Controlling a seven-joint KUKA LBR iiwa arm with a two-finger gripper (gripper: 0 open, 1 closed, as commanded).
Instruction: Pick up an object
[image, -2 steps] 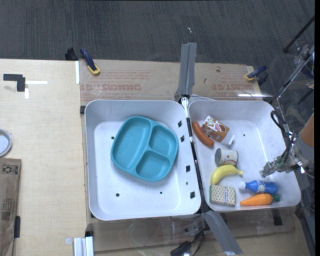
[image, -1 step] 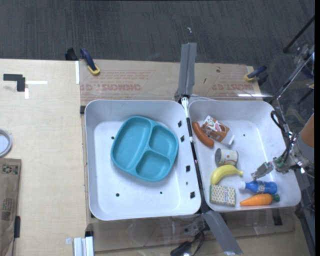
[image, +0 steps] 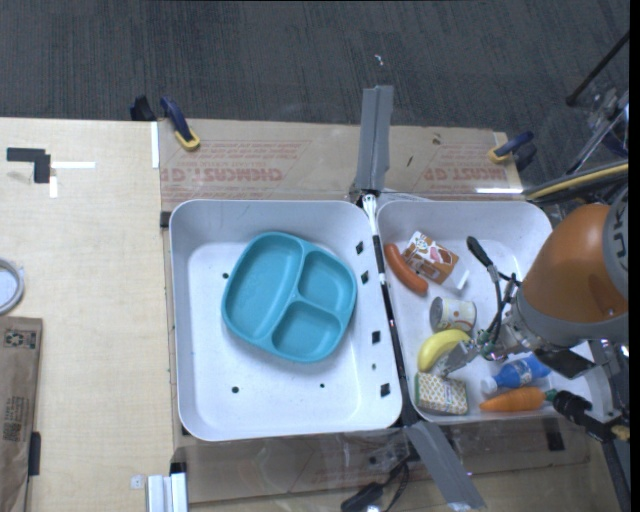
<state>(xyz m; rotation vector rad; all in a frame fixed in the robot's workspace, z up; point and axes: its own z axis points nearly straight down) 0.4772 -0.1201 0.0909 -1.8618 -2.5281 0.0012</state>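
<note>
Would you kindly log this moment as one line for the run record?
arm: over right bin | tool: low beside banana | carrot: lying nearby | plate: left bin | grasp: unconfirmed

In the right bin (image: 455, 212) lie a red-orange hot dog (image: 406, 269) set aslant near the left wall, a small printed snack box (image: 433, 257) just beside it, and a white cup (image: 451, 314) on its side below them. A yellow banana (image: 441, 349) curves just above a tan cracker-like square (image: 441, 393) at the front. Right of that lie an orange carrot (image: 511, 401) and a blue-and-white bottle (image: 517, 375).
</note>
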